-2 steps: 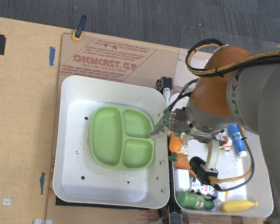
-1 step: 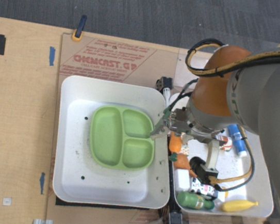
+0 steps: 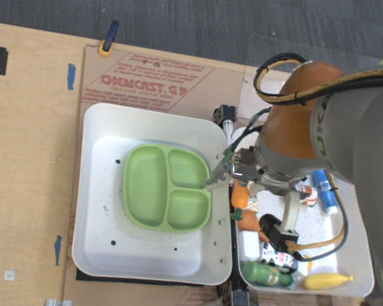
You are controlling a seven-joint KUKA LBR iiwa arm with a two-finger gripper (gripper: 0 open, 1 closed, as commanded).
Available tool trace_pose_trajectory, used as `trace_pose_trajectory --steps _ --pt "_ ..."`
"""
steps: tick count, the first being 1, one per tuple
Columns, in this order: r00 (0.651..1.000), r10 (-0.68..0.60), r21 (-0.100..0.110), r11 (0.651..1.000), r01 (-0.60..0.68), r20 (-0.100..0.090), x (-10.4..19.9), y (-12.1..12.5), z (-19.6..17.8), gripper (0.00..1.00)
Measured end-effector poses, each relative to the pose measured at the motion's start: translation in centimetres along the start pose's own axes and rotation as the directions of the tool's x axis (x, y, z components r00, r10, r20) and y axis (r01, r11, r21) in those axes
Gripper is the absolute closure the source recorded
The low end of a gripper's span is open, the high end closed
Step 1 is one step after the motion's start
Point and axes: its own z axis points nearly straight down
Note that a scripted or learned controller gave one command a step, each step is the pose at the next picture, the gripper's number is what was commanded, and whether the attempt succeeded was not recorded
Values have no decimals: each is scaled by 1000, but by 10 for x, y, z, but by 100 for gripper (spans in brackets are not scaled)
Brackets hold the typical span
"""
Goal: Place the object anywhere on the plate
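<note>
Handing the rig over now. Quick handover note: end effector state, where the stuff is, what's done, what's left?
End effector: at the seam between the two bins, wrist above the right bin's left edge; whether it holds anything can't be told from this angle.
Green plate: three compartments, in the left bin, nothing on it.
Right bin: orange carrot-like item just below the wrist, green bottle and yellow banana near the front edge, blue item further back.
Done: nothing on the plate.
Left: secure one object, carry it left, set it on the plate.
</note>
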Motion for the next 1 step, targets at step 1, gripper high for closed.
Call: trace_pose_trajectory --steps 1 --pt "1000 0 0 1000 0 0 0 0 0 0"
